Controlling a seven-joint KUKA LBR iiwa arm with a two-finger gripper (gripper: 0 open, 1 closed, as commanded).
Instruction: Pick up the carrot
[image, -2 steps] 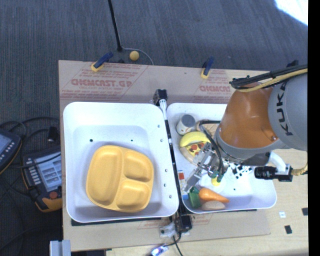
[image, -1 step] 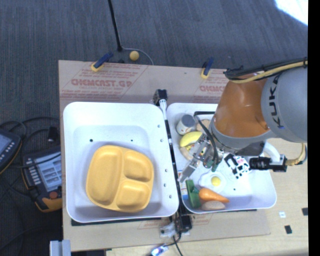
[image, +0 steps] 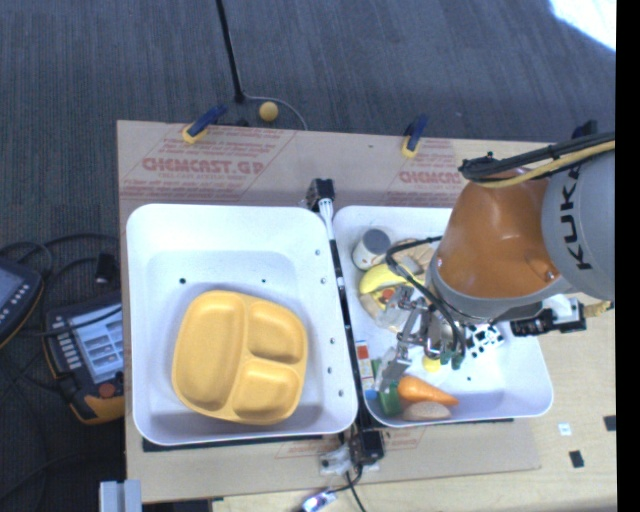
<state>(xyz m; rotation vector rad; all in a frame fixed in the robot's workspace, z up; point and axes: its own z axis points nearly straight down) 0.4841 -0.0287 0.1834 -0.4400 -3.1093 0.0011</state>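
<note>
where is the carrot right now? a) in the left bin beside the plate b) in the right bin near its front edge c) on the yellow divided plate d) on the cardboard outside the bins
b, the carrot lies in the right bin by its front wall, just below the gripper, while the yellow divided plate sits in the left bin.
</note>
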